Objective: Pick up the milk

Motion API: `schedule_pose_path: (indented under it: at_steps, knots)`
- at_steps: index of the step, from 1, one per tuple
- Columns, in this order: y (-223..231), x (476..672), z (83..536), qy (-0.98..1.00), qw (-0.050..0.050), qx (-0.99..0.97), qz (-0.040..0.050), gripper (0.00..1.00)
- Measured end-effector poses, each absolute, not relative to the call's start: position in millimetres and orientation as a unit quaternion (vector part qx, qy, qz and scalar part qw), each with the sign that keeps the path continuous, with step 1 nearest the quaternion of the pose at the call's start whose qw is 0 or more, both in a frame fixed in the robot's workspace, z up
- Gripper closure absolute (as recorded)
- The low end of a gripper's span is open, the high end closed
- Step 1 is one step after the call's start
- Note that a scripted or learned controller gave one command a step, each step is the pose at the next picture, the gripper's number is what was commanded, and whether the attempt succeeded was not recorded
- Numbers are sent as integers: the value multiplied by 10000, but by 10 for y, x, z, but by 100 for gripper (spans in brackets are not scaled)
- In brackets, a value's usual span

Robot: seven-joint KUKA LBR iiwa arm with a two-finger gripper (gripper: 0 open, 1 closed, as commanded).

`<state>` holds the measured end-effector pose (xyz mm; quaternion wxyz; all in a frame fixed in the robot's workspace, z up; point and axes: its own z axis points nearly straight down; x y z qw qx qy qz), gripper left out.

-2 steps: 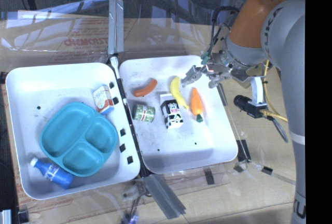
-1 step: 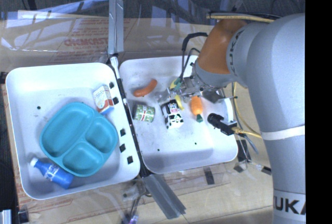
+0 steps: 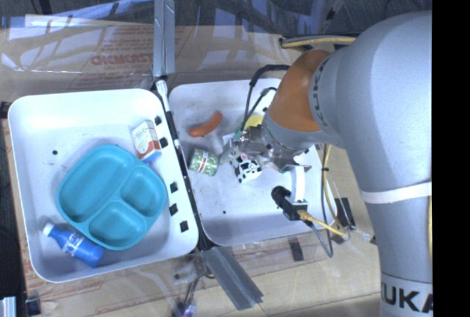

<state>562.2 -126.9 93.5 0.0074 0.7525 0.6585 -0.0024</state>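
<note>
The milk (image 3: 249,170) is a small white carton with black cow patches, lying in the right bin (image 3: 242,224) near its middle. My gripper (image 3: 245,151) comes down from the orange-banded wrist (image 3: 295,104) and sits right over the carton's upper side, touching or nearly touching it. The wrist and its cables hide the gripper's tip, so the view does not show any grasp on the carton.
A green can (image 3: 203,162) and a brown sausage (image 3: 205,125) lie just left of the milk. The left bin (image 3: 29,161) holds a blue divided plate (image 3: 111,195), a blue bottle (image 3: 74,243) and a small red-labelled carton (image 3: 145,138). A black hose fitting (image 3: 285,202) hangs to the milk's lower right.
</note>
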Motion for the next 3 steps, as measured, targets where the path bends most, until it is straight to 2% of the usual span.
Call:
schedule_pose_path:
  at_steps: [1,2,3]
  knots:
    - [-1189,5610,984,6630,-23,7486,-41,100]
    - [-549,5324,1892,7021,-34,7121,-25,100]
    - [-548,5323,1954,7037,-65,7105,-55,100]
